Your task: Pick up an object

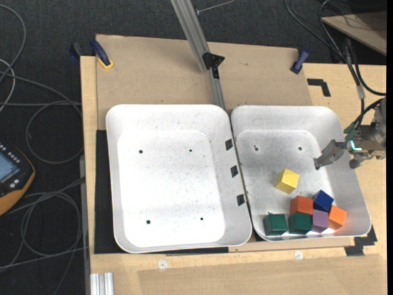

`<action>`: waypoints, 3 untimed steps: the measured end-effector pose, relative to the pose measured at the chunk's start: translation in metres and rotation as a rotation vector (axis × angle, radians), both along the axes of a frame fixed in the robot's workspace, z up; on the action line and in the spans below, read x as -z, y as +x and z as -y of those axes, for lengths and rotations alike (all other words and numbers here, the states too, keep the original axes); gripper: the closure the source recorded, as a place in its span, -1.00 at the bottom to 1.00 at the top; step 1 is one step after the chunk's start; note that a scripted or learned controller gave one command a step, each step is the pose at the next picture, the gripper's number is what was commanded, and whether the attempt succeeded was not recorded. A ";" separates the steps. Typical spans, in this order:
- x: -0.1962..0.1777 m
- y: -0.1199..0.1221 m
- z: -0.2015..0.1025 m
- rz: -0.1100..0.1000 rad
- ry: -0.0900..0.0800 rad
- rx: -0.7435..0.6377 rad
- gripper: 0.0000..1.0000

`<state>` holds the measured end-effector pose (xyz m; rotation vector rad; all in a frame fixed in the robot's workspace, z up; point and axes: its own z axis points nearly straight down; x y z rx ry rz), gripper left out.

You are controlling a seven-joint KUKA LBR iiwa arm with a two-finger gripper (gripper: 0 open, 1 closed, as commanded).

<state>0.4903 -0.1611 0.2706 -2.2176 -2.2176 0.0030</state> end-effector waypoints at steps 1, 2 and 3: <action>-0.002 0.001 0.000 0.005 -0.001 0.000 -1.00; 0.058 0.007 0.000 -0.002 0.001 0.000 -1.00; 0.122 0.005 -0.002 -0.003 0.001 0.000 -1.00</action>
